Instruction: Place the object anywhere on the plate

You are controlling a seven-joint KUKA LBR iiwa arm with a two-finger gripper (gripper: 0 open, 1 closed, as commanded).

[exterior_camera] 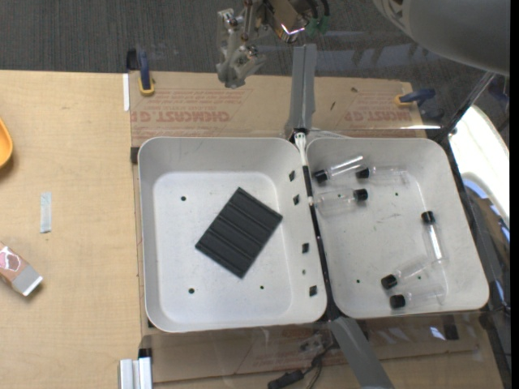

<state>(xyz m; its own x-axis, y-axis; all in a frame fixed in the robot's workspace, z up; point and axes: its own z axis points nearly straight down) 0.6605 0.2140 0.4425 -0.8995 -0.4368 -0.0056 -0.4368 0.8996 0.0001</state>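
The gripper (236, 71) hangs at the far edge of the scene, above the cardboard (268, 112) beyond the bins, with nothing between its tips; whether it is spread or pressed together I cannot tell.

Nearer and to the right, the right bin (458, 217) holds several clear tubes with black caps (340, 169), scattered from far left to near right.

They look light, stiff and slick, probably fragile (glass or hard plastic, I cannot say which). A grip across a tube's middle, square to its length, seems safest, since it may roll.

The dark ribbed plate (239, 232) lies tilted in the left bin (162, 217).
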